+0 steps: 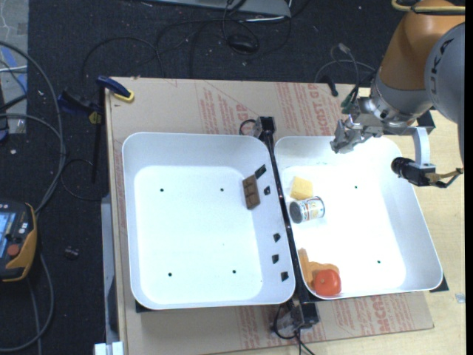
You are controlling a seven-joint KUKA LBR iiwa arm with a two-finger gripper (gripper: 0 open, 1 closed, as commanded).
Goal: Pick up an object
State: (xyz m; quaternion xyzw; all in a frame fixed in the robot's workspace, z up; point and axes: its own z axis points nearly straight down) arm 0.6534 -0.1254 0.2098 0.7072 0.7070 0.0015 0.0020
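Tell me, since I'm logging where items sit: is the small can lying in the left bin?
No, the can lies on its side in the right bin, beside the yellow block near the divider.

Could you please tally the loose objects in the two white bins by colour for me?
Brown: 1, the brown block in the left bin.
Yellow: 1, the yellow block in the right bin.
Silver: 1, the small can, lying on its side.
Orange: 1, the orange piece.
Red: 1, the red ball.
Total: 5

Two white bins: the left bin (148, 161) holds one brown block (251, 192); the right bin (384, 220) holds one can (307, 210), one yellow piece (301, 187), one red-orange object (326, 280).
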